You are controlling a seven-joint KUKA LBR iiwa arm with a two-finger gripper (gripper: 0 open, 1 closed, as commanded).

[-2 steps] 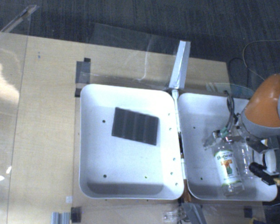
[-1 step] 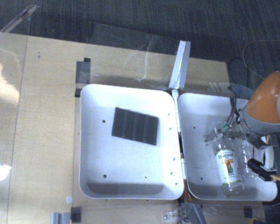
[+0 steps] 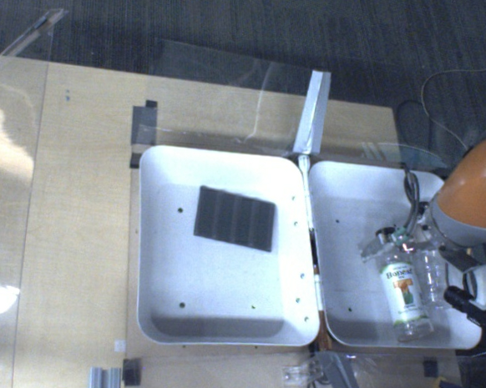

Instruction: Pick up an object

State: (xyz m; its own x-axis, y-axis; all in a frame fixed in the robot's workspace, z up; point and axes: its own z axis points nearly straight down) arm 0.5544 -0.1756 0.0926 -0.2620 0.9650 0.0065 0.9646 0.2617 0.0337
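Clear bottle (image 3: 406,294) is seen lying in right bin (image 3: 340,238), cap end by gripper (image 3: 393,240). Gripper state cannot be told. Bottle is best straddled across its narrow width, since clear plastic is likely slippery.

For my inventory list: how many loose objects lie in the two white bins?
2: a dark grey ribbed rectangular pad in the left bin; a clear plastic bottle in the right bin. The arm may hide more.

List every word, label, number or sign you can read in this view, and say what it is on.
Label on the clear plastic bottle in the right bin: green and white print, too blurred to read.
Dark ribbed pad in the left bin: no text.
No other writing is legible.
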